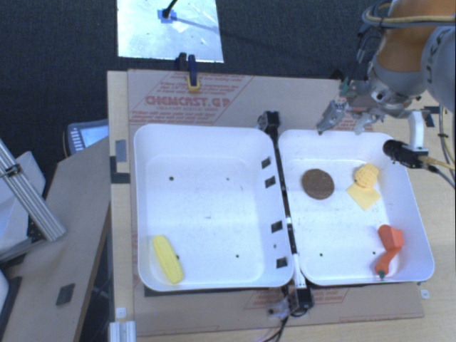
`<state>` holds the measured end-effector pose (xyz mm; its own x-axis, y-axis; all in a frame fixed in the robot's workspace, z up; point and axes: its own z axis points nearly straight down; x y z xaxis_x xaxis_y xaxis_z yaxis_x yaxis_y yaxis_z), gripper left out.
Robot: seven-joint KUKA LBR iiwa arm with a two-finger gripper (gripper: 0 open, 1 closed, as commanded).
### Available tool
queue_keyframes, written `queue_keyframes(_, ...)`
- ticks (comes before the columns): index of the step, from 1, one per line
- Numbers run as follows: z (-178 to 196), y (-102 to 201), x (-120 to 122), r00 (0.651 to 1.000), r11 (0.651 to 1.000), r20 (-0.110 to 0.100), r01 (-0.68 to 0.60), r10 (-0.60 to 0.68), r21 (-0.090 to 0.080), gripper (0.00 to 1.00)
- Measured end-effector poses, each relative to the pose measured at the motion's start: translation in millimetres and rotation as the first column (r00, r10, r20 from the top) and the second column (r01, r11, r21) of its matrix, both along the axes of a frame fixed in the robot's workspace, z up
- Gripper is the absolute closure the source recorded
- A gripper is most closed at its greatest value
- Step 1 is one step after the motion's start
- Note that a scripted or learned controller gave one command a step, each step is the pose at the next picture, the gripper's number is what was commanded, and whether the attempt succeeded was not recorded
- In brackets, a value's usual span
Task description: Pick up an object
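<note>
- Arm [417,27]: grey w/ orange band, enters from the right, wrist over the table's far right area.
- Gripper [345,122]: hangs over the far rim of the right bin [420,251], near that bin's far left corner. Two fingers [325,120] visible, spread apart; jaws open, nothing between them.
- Left bin [142,191]: white, shallow, sits on the table's left half. Holds one item: yellow corn cob [167,259], lying at the bin's near left corner, close to the near wall.
- Right bin: touching the left bin along a shared middle edge w/ black clips.
- Brown round disc [318,184]: flat on the right bin floor, left of centre, nearer the far wall. Apart from the gripper.
- Yellow lumpy item [366,176]: right of the disc, resting on or just against a flat yellow square [364,196]; exact overlap hard to tell.
- Orange carrot-like item [387,248]: near right corner of the right bin, close to the right wall, well apart from the disc.
- Table [214,98]: cardboard-coloured sheet w/ red print under both bins; a yellow-and-blue clamp [192,73] at its far edge.
- Grey reflective panel [168,18] lies beyond the far edge, on dark floor.
- No candidate object is in contact w/ the gripper.
</note>
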<state>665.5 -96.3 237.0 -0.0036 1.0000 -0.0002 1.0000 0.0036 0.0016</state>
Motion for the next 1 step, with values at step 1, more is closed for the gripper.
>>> queue_keyframes(1, -85.0, -0.7, -73.3, 1.0, 1.0, -0.012, 0.004, -0.004, 0.002, 0.0)
